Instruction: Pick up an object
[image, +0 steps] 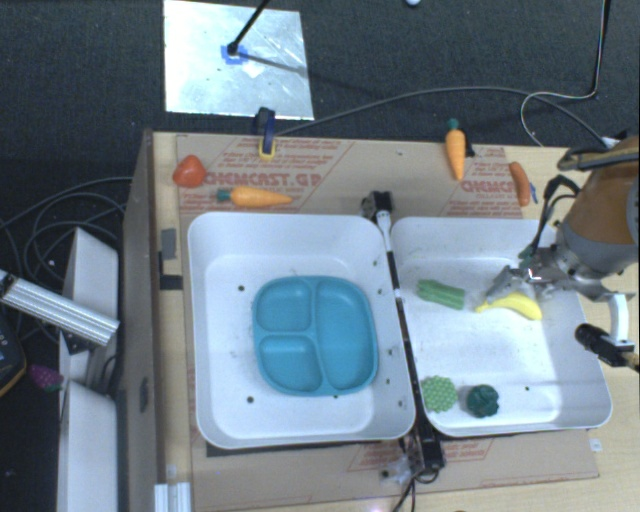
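Camera view, from above at a slant. Two white bins side by side on a cardboard-covered bench: left bin (215, 260) holding a blue divided plate (313, 335) near its middle; right bin (570, 385) holding four small things. Green cucumber-like piece (441, 294) near the right bin's left-centre. Yellow banana (513, 305) just right of it, lying roughly level, close under the gripper. Light green knobbly ball (438, 392) and dark green ball (483, 400) near the front wall, just beside each other but apart.

Arm (605, 225) reaching in from the right, over the right bin's far right part. Gripper (522, 282) down low at the banana's upper edge, seemingly touching or nearly touching it; whether open or closed, cannot tell, and banana not seen to be gripped. Banana resting on the bin floor.

On the bench behind the bins: red tomato-like piece (189, 171) at far left, carrot (254, 197) lying beside it, another carrot (455, 152) upright-looking at the rear right, an orange-red piece (519, 183) further right. Blue-and-yellow clamp (265, 131) at the rear edge. Shiny metal sheet (236, 60) on the dark floor behind. Cables (60, 215) trailing on the floor at left.
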